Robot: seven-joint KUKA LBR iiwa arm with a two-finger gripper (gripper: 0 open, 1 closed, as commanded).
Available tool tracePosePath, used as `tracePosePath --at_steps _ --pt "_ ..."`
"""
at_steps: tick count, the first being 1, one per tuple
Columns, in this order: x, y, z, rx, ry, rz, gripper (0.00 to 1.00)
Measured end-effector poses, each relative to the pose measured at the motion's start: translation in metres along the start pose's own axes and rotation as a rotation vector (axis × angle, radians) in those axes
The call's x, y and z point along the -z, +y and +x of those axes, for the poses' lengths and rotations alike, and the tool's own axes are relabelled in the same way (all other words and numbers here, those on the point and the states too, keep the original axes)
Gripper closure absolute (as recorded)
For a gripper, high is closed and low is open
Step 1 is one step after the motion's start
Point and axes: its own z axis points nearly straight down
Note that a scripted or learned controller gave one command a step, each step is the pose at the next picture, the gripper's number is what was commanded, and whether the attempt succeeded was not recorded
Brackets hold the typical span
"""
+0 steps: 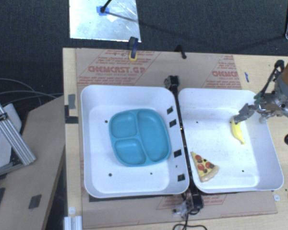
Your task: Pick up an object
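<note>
Red lettering reading "CHEMCAST GP" is printed on the brown protective sheet (pixel 116 66) that covers the counter (pixel 48 128) behind the bins; a second, partly legible run of the same red print sits toward the right rear corner.

The left bin (pixel 101 97) holds a blue divided plate (pixel 139 137) with three compartments, lying flat near its middle. The right bin (pixel 221 99) holds two toy foods: a yellow banana (pixel 238 132) toward its right side, and a pizza slice (pixel 204 166) with red pepperoni spots near the front left, well apart from the banana.

The end effector (pixel 243 114) reaches in from the right over the right bin, its tip just above the banana's upper end; touching or slightly apart, I cannot tell. Whether it is wide or narrow cannot be made out from this angle, and nothing is seen held in it.

Beyond the counter, a shiny silver sheet (pixel 104 12) lies on the dark floor.
</note>
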Motion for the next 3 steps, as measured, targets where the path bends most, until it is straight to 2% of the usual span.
tracePosePath --at_steps 1,2,3 --pt "-0.142 -0.006 -0.027 -0.005 -0.001 0.001 0.0" --pt "-0.125 -0.003 -0.026 -0.002 -0.001 -0.004 1.0" --pt "-0.136 0.02 0.037 0.007 0.0 -0.002 1.0"
